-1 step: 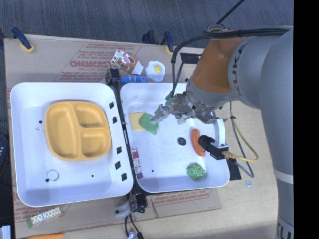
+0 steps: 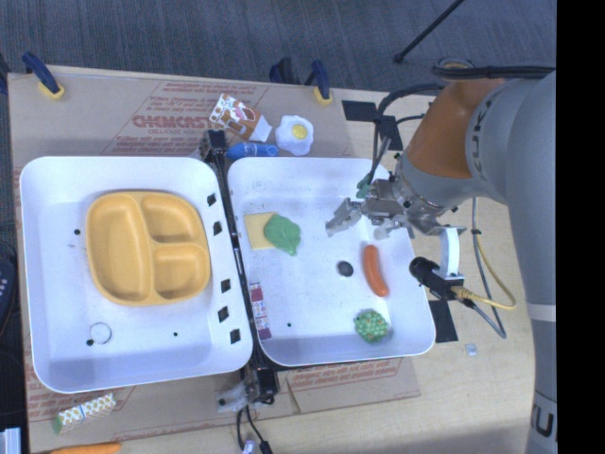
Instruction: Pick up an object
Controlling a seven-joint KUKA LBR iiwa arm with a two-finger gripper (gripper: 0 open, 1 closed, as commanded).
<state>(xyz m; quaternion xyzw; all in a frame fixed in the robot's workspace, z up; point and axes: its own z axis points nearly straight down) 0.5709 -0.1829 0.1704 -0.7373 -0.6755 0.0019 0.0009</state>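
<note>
- Camera view caught the claw (image 2: 352, 218) hanging over the upper right part of the right bin (image 2: 284, 348), its fingers spread apart with nothing between them.
- Just below and to the right of it lay a red sausage (image 2: 376, 270), lengthwise, apart from the fingers; a small dark button-like thing (image 2: 346, 269) sat just left of the sausage, too small to name with any confidence.
- Further left in that bin a green leaf (image 2: 284, 234) rested partly on a yellow cheese slice (image 2: 259, 230), and near the lower edge sat a green bumpy ball (image 2: 371, 325).
- The left bin (image 2: 38, 253) held a yellow divided plate (image 2: 148, 247), well apart from the claw.
- On the cardboard above the bins lay a fried egg toy (image 2: 296, 133) and a small packet (image 2: 232, 114).
- By my reading, the step in hand was the approach: no object had yet been chosen or gripped.
- The next move probably called for centring over one piece, the sausage being nearest, turning the fingers across its narrow width, then descending and closing.
</note>
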